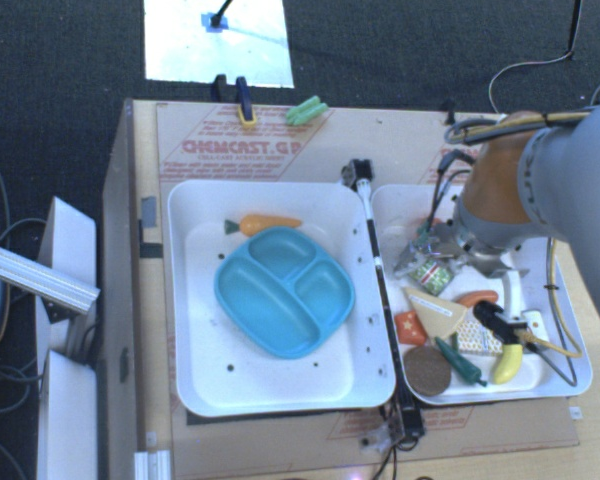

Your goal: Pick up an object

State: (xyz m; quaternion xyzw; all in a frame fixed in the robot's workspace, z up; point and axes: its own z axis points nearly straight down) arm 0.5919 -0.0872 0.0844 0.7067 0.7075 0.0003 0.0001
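Jaws: I cannot tell if they are spread or closed; the wrist hides them from above.
Gripper [427, 255]: low in the right bin [392, 213], near its far left corner, directly over a small green and white packet [436, 275].
Packet: lies on the bin floor, touching or almost touching the gripper; I cannot see that it is pinched.
Arm [540, 178]: comes in over the right edge of the right bin.
Near half of right bin: a pale wedge [435, 311] just under the packet, a red block [410, 328] beside the left wall, a brown disc [427, 369] at the near left corner, a green pen [460, 361] next to the disc, and a banana [507, 363] toward the near edge.
Left bin [210, 368]: a blue plate [283, 290] with three sections lies in the middle.
Carrot [265, 224]: just beyond the plate, toward the far edge of the left bin, lying flat.
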